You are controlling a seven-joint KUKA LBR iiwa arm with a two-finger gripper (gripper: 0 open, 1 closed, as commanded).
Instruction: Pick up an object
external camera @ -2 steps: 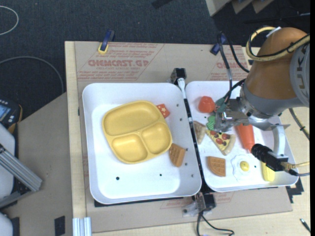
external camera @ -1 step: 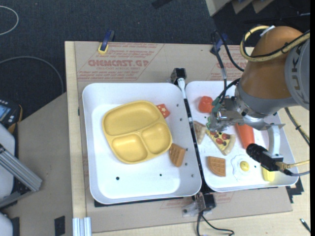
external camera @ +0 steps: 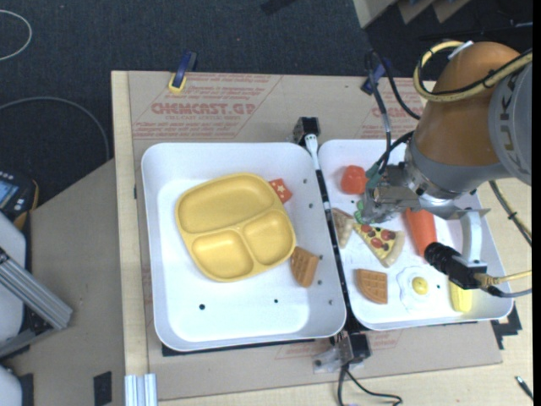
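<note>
Gripper [external camera: 378,203] hangs low over the right bin [external camera: 499,309], fingers hidden in the wrist clutter, can't tell if open or closed. Pizza slice [external camera: 378,241] lies just below the gripper, long axis diagonal, tip pointing lower right. Carrot [external camera: 420,230] just right of the gripper, long axis near vertical. Tomato [external camera: 353,178] up-left of it. Waffle [external camera: 371,285] and fried egg [external camera: 417,286] further below. Yellow divided plate [external camera: 234,225] far left in the left bin [external camera: 161,244].

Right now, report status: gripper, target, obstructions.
Gripper low over the right bin, above the pizza slice; nothing seen held. Carrot and tomato crowd close beside it.
</note>
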